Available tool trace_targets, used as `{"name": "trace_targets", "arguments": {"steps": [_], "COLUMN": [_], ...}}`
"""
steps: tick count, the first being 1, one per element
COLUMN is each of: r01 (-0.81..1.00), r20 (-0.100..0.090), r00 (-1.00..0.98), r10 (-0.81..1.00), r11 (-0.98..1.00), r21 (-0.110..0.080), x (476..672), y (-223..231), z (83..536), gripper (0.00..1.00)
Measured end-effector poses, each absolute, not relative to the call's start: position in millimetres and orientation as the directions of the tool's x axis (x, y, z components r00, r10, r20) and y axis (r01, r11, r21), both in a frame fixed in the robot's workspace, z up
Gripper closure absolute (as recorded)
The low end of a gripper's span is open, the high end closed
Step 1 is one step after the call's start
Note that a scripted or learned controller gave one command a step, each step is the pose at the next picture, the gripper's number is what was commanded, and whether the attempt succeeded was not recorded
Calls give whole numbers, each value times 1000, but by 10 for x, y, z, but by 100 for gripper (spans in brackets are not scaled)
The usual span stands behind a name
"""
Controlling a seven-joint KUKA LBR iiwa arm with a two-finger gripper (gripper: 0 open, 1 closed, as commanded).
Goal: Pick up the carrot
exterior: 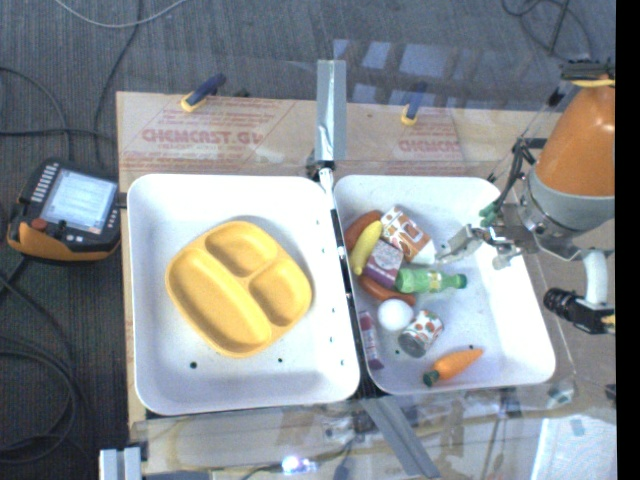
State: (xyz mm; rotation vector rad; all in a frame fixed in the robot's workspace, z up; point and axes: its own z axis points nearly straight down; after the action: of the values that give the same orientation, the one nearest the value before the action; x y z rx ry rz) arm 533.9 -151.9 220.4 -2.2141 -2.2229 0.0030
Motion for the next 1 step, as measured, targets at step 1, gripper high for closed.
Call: {"name": "trace_targets", "arguments": {"steps": [1], "r01": [987], "r20": [-1], "r00": [-161], "r10": [987], "r11": [161], "r21": [5], "x": [4861], "y": [-1554], "z": [920], "gripper": [0]}}
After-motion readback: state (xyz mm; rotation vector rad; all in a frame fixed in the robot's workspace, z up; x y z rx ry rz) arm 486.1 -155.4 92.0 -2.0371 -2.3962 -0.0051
